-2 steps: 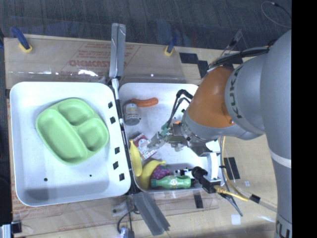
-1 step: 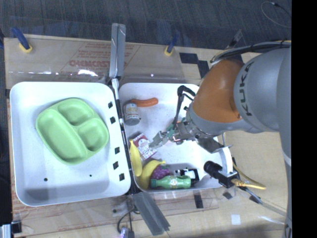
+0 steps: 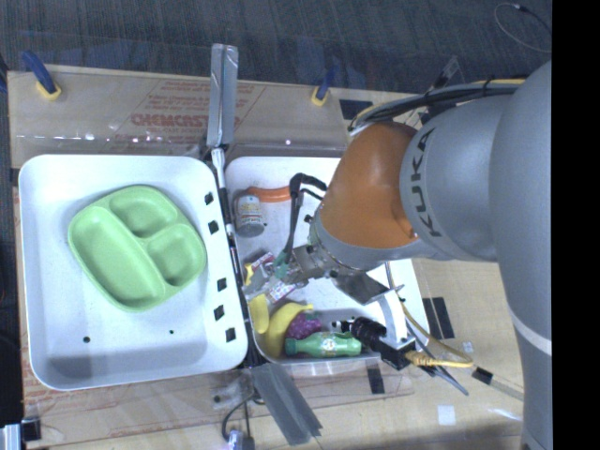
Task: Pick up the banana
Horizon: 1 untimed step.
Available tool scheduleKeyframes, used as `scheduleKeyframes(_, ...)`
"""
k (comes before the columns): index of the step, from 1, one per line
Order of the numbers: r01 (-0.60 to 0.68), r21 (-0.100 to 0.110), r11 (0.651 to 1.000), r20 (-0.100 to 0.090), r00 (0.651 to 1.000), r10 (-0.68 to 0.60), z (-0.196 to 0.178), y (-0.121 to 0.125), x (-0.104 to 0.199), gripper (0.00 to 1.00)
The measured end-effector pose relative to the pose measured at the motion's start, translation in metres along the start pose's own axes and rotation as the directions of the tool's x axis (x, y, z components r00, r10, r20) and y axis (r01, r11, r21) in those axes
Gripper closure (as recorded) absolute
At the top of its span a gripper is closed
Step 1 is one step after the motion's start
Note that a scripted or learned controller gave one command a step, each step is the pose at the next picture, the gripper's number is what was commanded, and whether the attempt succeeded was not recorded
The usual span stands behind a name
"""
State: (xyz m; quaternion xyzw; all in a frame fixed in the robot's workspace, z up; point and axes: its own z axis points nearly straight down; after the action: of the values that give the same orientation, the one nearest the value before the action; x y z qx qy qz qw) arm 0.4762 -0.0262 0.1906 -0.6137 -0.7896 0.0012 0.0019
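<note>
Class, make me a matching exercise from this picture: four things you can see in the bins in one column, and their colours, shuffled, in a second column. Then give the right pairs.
Things:
1. banana
2. divided plate
3. bottle lying on its side
4. bunch of grapes

Colours:
A. purple
B. dark green
C. yellow
D. pale green

Pairs: 1-C, 2-D, 3-B, 4-A
</note>
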Motion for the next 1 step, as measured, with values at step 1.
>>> scheduleKeyframes(1, -0.001, 0.0, 1.0, 0.0, 1.0, 0.001, 0.0, -0.0001, -0.0005, 0.0)
